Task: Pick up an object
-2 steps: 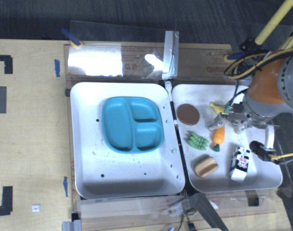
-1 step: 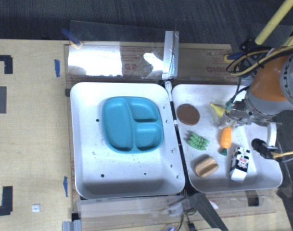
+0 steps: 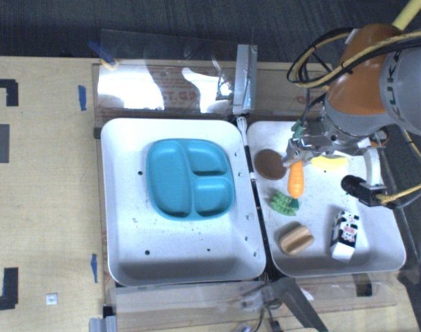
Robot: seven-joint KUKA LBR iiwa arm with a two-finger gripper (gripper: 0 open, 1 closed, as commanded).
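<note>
So the metal two-finger gripper (image 3: 301,151) hangs low over the right-hand shallow white bin (image 3: 390,251), right on top of the small orange toy carrot (image 3: 296,180). The carrot's top end sits at the fingertips, but whether it's pinched between them or just lying under them, I honestly can't tell, and I can't make out if the gripper is open or closed either.

My guess is the carrot is the target, since the tool is lined up over it and nothing else. Just beside the gripper, toward the bin divider, is a round brown disc-shaped piece (image 3: 269,163). Past the carrot's far end lies a green leafy plastic toy (image 3: 284,203), then further out a tan bread-roll-shaped piece (image 3: 295,238). Off to the arm's side sit a yellow flat piece (image 3: 330,162) and a black-and-white cow-print carton (image 3: 345,234).

Well apart, the other white bin (image 3: 120,247) holds a blue divided plastic plate (image 3: 189,178), probably just parked there out of the way.
</note>
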